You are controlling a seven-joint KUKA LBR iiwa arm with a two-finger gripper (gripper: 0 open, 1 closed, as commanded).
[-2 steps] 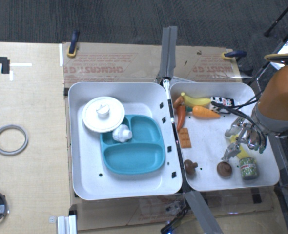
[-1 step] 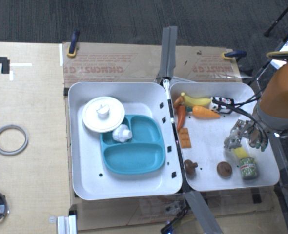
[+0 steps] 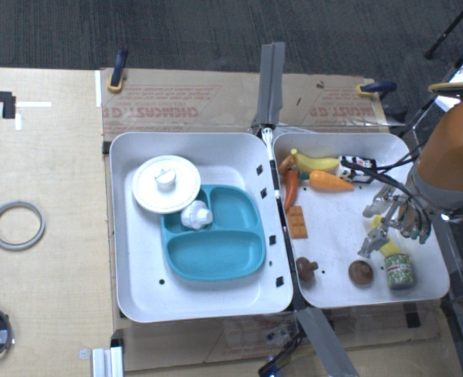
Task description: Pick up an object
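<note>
Gripper low in rt bin, finger state can't tell; small can just below-right, brown ball just below-left.

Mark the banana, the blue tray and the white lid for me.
banana [image 3: 316, 162]: camera view, middle of its yellow body.
blue tray [image 3: 216, 258]: camera view, floor of its near compartment.
white lid [image 3: 166, 184]: camera view, flat top beside the knob.

Grey arm, orange band above wrist; black cables along it; metallic silver tool, two thin fingers.
</note>
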